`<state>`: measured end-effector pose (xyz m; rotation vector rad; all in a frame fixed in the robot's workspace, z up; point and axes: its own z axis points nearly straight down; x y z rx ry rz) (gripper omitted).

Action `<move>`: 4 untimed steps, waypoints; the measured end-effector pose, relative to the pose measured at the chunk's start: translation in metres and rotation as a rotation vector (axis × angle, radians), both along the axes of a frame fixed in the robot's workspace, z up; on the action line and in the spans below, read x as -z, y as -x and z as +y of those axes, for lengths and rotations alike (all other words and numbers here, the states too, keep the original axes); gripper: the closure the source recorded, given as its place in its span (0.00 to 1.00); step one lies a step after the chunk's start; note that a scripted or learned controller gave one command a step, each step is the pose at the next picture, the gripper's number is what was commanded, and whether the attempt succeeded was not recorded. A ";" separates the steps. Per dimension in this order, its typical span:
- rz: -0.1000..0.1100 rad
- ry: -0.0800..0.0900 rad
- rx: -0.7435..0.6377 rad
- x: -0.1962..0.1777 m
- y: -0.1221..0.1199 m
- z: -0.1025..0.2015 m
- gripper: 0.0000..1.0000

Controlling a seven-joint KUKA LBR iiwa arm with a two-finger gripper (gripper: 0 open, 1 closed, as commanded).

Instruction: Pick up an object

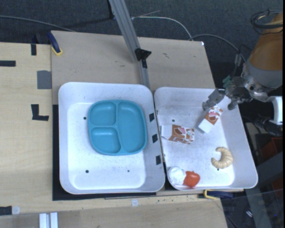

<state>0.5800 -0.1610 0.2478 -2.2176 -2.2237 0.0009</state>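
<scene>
My gripper [222, 103] hangs over the upper right part of the right bin [180, 99], its two grey fingers spread open. Just below and slightly left of it, a small white carton with a red top [210, 119] lies tilted on the bin floor; its red end reaches up toward the fingertips, and nothing is clamped between them. A brown-and-white packet [182, 134] lies left of the carton near the bin's middle. A tan croissant [222, 157] sits at the lower right. A red fruit [192, 179] and a white lump [177, 175] rest against the front wall.
The left bin [71, 165] holds a blue divided plate [118, 127]. A slanted metal pole [128, 27] rises behind the bins. Cables run over the dark floor at the back, and the arm's orange band [270, 51] stands at the right edge.
</scene>
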 end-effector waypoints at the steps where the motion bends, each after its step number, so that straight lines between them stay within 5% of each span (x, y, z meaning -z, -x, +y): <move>1: 0.000 0.000 0.000 0.000 0.000 0.000 0.00; 3: 0.006 0.001 0.002 0.117 0.000 -0.014 0.00; 4: -0.018 0.009 0.002 0.133 -0.005 -0.016 0.00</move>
